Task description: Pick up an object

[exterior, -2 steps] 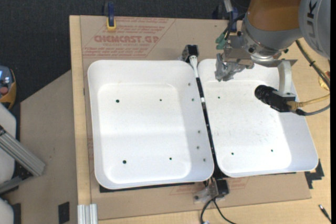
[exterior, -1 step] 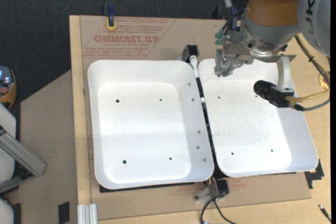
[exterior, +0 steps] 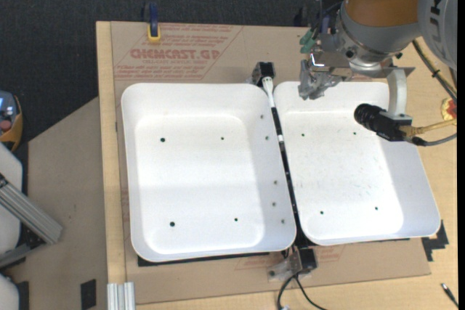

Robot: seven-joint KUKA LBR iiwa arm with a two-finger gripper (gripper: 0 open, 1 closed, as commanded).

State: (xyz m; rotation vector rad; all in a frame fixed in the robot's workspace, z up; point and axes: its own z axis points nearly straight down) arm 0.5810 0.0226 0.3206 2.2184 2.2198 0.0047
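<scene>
My gripper (exterior: 314,87) hangs from the grey arm with the orange band, at the top right of the camera view. It is over the far left corner of the right bin (exterior: 407,185), close to that bin's rim. Nothing shows in its grasp. The left bin (exterior: 138,156) lies apart from it, on the other side of the black divider strip (exterior: 280,149). Both bin floors show plain white with a few small dark dots.
A black cylindrical fitting (exterior: 378,120) with a cable sticks out from the arm over the right bin's far side. The bins rest on a cardboard sheet (exterior: 182,47) with a blue and yellow clamp (exterior: 152,22) at its far edge. A black clip (exterior: 261,72) sits between the bins.
</scene>
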